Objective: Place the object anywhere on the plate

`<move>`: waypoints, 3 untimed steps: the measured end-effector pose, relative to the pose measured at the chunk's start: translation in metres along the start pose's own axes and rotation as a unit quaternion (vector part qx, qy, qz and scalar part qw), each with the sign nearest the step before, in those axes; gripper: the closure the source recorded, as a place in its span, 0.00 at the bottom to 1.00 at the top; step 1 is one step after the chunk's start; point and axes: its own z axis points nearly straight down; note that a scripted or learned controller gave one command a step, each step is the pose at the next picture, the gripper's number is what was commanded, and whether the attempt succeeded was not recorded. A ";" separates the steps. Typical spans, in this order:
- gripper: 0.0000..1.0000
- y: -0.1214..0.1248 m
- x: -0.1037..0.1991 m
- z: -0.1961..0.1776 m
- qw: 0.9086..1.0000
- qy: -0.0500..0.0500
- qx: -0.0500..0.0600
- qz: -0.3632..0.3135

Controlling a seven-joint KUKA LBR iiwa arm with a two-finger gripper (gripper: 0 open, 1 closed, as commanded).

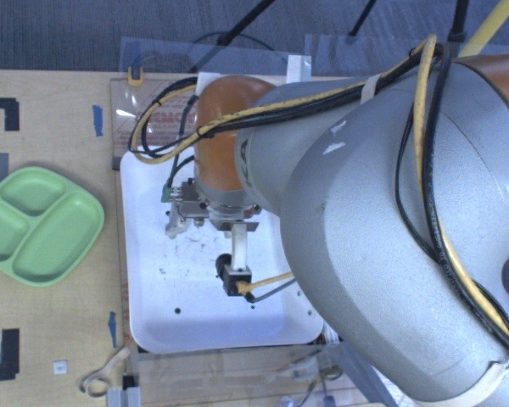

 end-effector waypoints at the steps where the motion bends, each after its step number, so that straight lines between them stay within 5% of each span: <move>1: 0.00 0.010 0.011 0.025 0.998 0.001 -0.004 -0.061; 2: 0.00 -0.028 0.005 -0.041 1.000 0.000 -0.001 -0.027; 3: 0.00 0.072 0.012 0.026 0.999 0.001 -0.005 0.045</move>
